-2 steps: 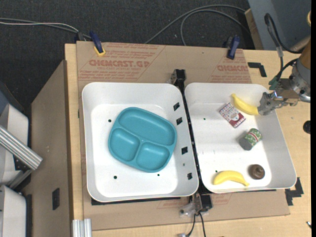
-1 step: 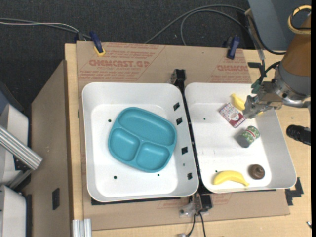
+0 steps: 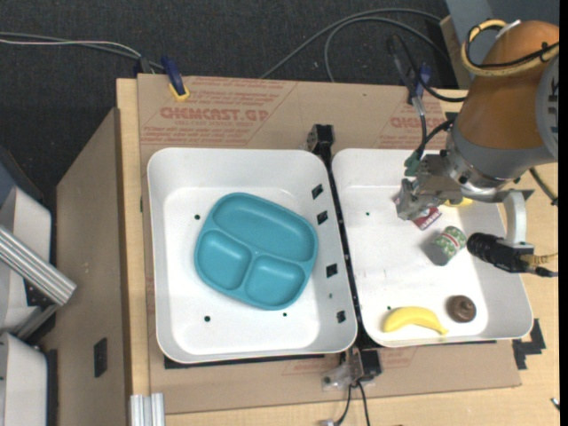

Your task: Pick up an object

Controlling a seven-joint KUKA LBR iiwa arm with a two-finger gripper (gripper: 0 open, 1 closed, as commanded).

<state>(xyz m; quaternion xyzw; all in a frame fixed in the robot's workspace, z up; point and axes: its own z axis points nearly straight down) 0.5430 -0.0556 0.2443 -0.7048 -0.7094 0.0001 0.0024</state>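
Note:
My gripper (image 3: 414, 202) hangs low over the upper middle of the right bin (image 3: 382, 264), below the arm's orange band. A small red and white object (image 3: 429, 219) peeks out right under it, mostly hidden by the gripper; whether they touch is unclear. A grey-green can (image 3: 446, 242) lies on its side just below and to the right. At the bin's front edge lies a yellow banana (image 3: 413, 320), with a round brown object (image 3: 460, 308) to its right. A bit of yellow (image 3: 458, 202) shows behind the gripper.
The left bin (image 3: 177, 318) holds a teal divided plate (image 3: 256, 249). A black divider with clips (image 3: 330, 229) runs between the bins. A black cable fitting (image 3: 497, 251) juts over the right bin's right side. Cables cross behind the bench.

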